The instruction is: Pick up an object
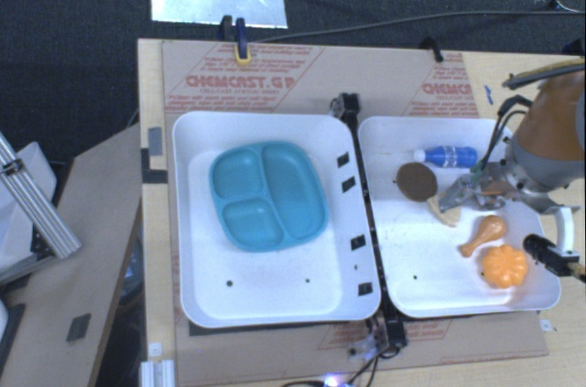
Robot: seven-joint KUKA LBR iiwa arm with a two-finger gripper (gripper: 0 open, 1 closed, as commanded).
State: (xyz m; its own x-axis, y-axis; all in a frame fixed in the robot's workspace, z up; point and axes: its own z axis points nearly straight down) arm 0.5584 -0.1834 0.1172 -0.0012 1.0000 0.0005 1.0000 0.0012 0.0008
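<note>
- The metal two-finger pincer (455, 196) is seen low in the right white bin (403, 289), its fingers spread and ungrasping.
- A round brown disc (417, 182) lies just beside its tips, to their left.
- A tan drumstick-shaped toy (482, 236) lies near, below the pincer.

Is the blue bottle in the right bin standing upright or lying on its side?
Lying on its side. The blue bottle stretches lengthwise across the floor of the right bin, its pale cap end pointing left toward the brown disc.

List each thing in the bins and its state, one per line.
blue divided plate: flat in the left bin, right side up, compartments bare.
blue bottle: lying on its side, right bin.
brown disc: lying flat.
drumstick: lying loose.
orange pumpkin: sitting loose, near corner.
gripper: low beside the disc, holding nothing visible.
</note>
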